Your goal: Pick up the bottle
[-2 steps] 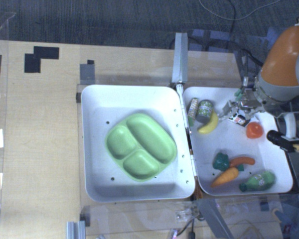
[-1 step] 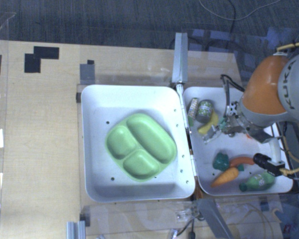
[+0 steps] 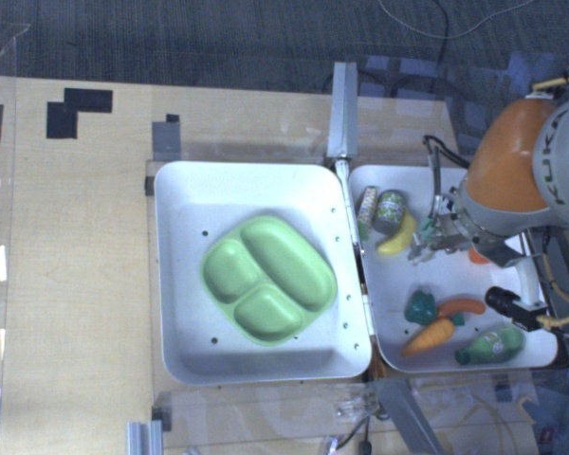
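The bottle is green with a label and lies on its side in the front right corner of the right bin. My gripper hangs over the middle of that bin, just right of a yellow banana and well behind the bottle. Nothing shows between its fingers. The grey arm with its orange band reaches in from the right and covers the bin's right side.
In the right bin lie a carrot, a teal toy, a red-orange pepper, a can and a small packet. The left bin holds a green divided plate.
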Robot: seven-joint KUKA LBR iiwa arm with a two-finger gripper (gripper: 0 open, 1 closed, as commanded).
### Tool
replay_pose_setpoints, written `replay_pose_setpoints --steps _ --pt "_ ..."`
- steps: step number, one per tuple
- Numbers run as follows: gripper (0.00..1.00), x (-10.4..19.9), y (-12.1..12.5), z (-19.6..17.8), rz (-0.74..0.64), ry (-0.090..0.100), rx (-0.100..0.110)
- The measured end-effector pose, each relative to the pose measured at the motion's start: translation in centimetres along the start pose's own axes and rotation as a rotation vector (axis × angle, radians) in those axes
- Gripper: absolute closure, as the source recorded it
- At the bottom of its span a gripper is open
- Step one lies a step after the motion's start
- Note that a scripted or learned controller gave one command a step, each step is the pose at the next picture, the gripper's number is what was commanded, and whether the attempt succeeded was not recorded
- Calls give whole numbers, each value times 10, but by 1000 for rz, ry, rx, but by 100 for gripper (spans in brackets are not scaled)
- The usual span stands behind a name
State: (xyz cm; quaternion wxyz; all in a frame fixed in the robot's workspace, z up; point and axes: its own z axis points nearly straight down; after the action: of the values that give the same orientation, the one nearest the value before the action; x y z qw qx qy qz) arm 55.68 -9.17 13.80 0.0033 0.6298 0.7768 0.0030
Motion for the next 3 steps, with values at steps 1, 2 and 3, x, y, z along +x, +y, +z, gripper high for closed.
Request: replay_pose_setpoints --steps 1,2,3 --pt "100 18 1 -48 104 0 3" --pt "100 3 59 -185 -69 -1 2" --pt "0 3 59 -185 -69 -2 1"
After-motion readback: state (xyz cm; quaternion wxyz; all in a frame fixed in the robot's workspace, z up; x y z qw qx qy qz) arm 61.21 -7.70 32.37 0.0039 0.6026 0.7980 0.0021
